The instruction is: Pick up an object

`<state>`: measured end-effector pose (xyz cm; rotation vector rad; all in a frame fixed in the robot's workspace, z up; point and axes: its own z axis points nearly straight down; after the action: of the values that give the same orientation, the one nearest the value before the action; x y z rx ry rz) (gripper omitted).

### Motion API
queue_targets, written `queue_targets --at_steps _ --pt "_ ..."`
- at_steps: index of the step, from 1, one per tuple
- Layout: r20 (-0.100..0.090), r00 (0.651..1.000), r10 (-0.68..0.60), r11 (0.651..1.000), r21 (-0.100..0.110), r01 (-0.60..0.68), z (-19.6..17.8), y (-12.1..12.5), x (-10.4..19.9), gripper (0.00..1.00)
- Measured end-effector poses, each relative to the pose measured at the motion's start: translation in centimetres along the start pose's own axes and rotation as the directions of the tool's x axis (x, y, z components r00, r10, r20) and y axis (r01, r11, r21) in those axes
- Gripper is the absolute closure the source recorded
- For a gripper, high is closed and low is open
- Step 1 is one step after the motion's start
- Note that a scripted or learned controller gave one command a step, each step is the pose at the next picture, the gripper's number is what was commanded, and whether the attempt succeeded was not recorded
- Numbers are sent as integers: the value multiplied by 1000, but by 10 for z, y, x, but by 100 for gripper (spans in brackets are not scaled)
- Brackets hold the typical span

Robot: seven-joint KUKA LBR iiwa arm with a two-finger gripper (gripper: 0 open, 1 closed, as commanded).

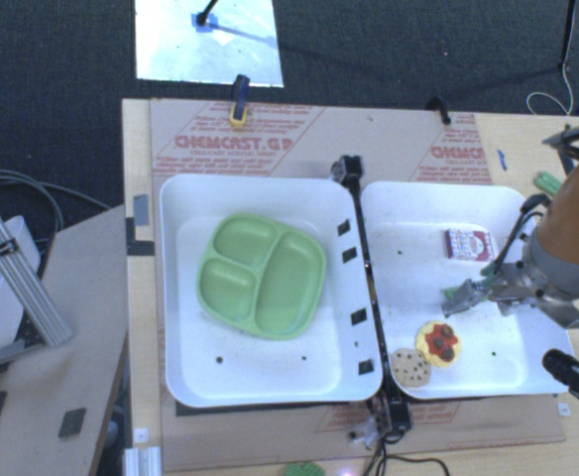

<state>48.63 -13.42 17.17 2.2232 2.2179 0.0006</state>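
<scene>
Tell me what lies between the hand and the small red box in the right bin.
Nothing: in the camera view, bare white floor of the right bin separates the hand from the small red box. The pizza slice toy and cookie lie below the hand instead.

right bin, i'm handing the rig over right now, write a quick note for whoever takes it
Gripper: over the right bin, near its middle, nothing seen between its fingers; whether they are open or shut can't be told.
Things in the right bin: small red and white box toward the back, red and yellow toy food piece near the front, round cookie at the front left corner.
Left bin: green divided plate.
Done: nothing picked up yet.
Left: grasp and lift one object; the toy food piece lies nearest.
</scene>
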Motion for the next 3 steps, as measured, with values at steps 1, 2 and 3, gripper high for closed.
queue_targets --at_steps 1,2,3 --pt "-1 1000 -5 1000 2 5 92 0 22 0" --pt "1 1000 -2 1000 -3 2 76 1 19 100" --pt "-1 1000 -11 1000 -5 11 -17 1 82 100"
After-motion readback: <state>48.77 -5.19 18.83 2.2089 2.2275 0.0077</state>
